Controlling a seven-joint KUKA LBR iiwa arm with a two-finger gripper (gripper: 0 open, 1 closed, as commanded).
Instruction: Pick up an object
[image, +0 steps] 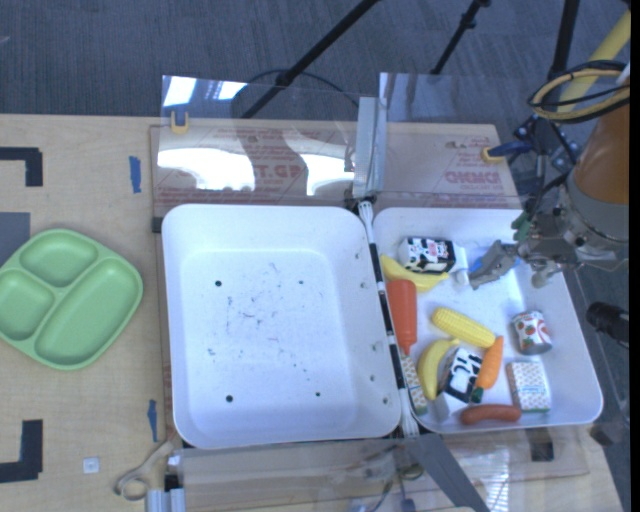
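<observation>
The right bin (580, 400) holds several toy foods: a black-and-white spotted carton (428, 254), a yellow banana (410, 273) under it, an orange carrot (402, 308), a corn cob (462, 324), a second banana (432, 366), a black-and-white box (460, 376), a small carrot (491, 362), a red sausage (490, 413), a wafer pack (528, 385) and a small can (531, 332). My gripper (518, 270) hangs over the bin's upper right part, above the can and right of the spotted carton. Its fingers are spread open with nothing between them.
The left bin (190, 240) sits beside the right one, with a raised divider (380, 290) between them. A green sectioned plate (66, 296) lies on the bench at the far left. Clear panels (260, 150) stand behind both bins. Cables (570, 85) hang at the upper right.
</observation>
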